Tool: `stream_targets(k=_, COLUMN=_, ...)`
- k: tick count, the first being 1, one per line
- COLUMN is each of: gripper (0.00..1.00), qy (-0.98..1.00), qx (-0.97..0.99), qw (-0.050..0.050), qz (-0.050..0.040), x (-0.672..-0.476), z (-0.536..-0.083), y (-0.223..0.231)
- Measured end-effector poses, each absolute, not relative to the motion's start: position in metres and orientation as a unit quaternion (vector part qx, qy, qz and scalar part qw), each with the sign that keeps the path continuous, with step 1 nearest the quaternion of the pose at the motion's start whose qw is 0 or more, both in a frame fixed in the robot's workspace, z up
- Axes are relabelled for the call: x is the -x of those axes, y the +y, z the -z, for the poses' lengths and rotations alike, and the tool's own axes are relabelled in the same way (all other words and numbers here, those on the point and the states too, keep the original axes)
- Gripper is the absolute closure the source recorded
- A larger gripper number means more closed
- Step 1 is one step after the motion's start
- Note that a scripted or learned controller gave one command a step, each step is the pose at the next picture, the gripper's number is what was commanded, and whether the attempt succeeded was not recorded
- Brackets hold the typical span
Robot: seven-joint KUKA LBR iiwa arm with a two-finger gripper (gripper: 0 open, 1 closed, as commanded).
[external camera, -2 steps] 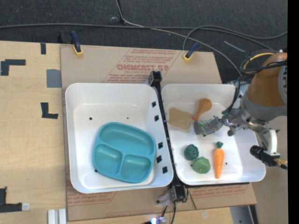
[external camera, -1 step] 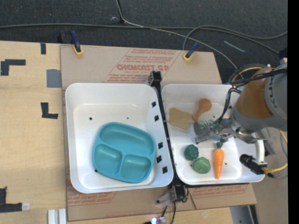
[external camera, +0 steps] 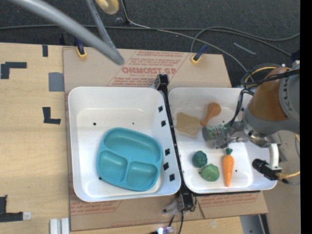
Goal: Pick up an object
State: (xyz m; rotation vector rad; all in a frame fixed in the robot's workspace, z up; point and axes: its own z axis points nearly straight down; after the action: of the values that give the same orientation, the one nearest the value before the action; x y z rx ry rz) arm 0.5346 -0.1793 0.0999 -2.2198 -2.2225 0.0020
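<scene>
Table [external camera: 29, 145] carrying two white bins side by side. Left bin [external camera: 83, 106], well apart from the fingers, holding a teal divided plate [external camera: 129, 159]. Right bin [external camera: 195, 97] holding the candidates: tan slab [external camera: 187, 124] just left of the gripper [external camera: 214, 134], drumstick-shaped piece [external camera: 211, 112] just above, carrot [external camera: 227, 168] below, dark green piece [external camera: 199, 158] and light green piece [external camera: 210, 172] below-left. Fingers low among these items; spread or closed cannot be told, nothing seen pinched. Risks judged: closing between crowded pieces and catching none, or nudging the slab aside.
</scene>
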Motion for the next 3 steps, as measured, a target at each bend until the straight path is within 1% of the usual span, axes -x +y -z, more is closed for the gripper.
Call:
stream_targets(k=1, gripper=1.00, qy=-0.708, qx=0.706, qw=-0.001, qz=0.0012, x=-0.545, z=-0.150, y=-0.174)
stream_targets(k=2, gripper=1.00, qy=-0.707, qx=0.707, qw=-0.002, qz=0.0010, x=-0.550, z=-0.200, y=-0.183)
stream_targets(k=3, gripper=1.00, qy=-0.708, qx=0.707, qw=0.000, qz=0.0005, x=-0.551, z=-0.223, y=-0.183)
